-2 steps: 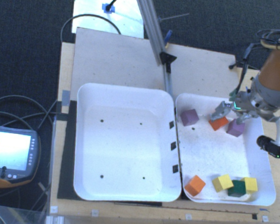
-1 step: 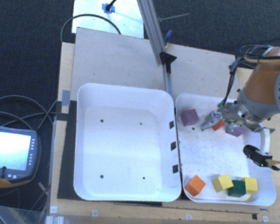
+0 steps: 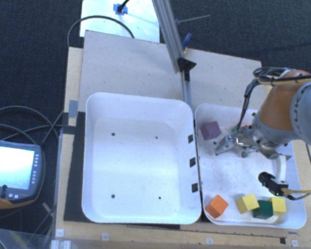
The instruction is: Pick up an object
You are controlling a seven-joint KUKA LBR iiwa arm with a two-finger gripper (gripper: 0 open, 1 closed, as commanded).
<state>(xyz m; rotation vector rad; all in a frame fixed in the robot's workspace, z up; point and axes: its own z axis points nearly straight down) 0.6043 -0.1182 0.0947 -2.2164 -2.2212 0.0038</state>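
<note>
Just at the gripper's ten o'clock lies the purple block, close beside it, not between the fingers; how far they are parted is unclear.

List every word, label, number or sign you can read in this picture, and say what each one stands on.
No text can be read anywhere.
Teach pendant: its screen is a bright glare, and its buttons are too small to make out.
Dark tabs along the rim between the two bins: no legible marks.
Coloured blocks, such as the orange block and the purple block: plain faces.
</note>
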